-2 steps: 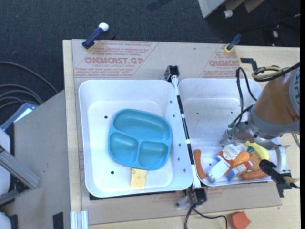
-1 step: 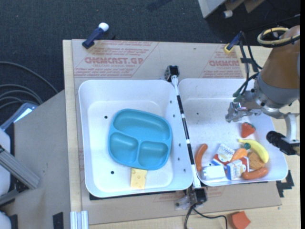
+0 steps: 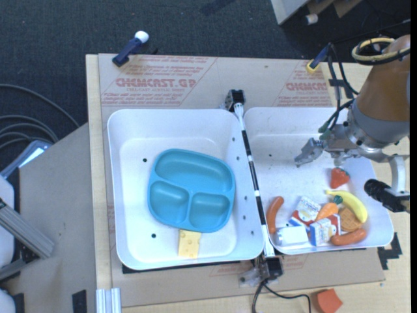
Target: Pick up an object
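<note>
In the right bin (image 3: 281,175), toward its back half, hanging the gripper (image 3: 306,156) low over bare white floor, angled down and to the left from the grey wrist. Not showing clearly how far open it is; impossible to tell from this slant. Seeing nothing caught in it.

Judging the step in hand as lining up over something to grasp, with no pick made yet. Taking the red toy piece (image 3: 339,177) as the likeliest choice: lying alone just beside the gripper, toward the front of the bin and under the wrist, apart from the crowded heap. Doing this well probably meaning centring squarely above that piece before descending, coming straight down rather than sweeping sideways, and closing across its narrower width. Avoiding the heap at the front right corner, where the banana (image 3: 350,203), the carrot (image 3: 328,210), the small cartons (image 3: 320,229) and a sausage (image 3: 348,238) are touching or overlapping, and where a grasp risks catching two things or sliding off. Treating the other sausage (image 3: 274,214), lying by the divider between the bins, as a fair second choice, though close to the wall.

Looking small, bright red-orange and roughly wedge-shaped, like a plastic strawberry or tomato slice; smooth and probably slippery. Being too small to make out any finer detail.
</note>
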You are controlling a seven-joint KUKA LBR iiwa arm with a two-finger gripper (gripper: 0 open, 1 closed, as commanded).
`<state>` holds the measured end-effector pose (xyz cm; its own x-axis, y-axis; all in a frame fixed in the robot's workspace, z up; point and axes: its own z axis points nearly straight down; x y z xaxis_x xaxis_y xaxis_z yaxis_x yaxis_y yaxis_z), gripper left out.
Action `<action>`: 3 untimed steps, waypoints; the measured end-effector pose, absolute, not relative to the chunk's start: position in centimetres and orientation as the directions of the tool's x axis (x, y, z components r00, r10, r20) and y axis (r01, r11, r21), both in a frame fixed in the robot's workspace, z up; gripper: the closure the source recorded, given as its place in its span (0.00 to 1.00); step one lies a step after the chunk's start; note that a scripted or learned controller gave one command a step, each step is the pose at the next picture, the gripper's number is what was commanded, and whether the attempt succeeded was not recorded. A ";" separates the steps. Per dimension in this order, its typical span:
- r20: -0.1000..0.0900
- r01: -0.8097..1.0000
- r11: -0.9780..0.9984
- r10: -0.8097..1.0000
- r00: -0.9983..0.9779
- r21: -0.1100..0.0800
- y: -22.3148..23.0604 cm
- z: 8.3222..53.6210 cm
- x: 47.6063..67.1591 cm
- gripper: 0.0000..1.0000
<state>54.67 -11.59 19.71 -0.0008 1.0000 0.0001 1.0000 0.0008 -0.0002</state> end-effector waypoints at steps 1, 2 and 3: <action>0.001 1.000 -0.001 1.000 0.001 -0.003 -12.6 10.5 49.4 0.00; 0.001 1.000 0.000 1.000 0.000 -0.001 -11.4 8.4 47.9 0.00; 0.000 1.000 -0.001 1.000 0.001 0.001 -11.4 9.4 48.0 1.00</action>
<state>47.95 -11.42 9.42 0.0010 1.0000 0.0002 1.0000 -0.0010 0.0012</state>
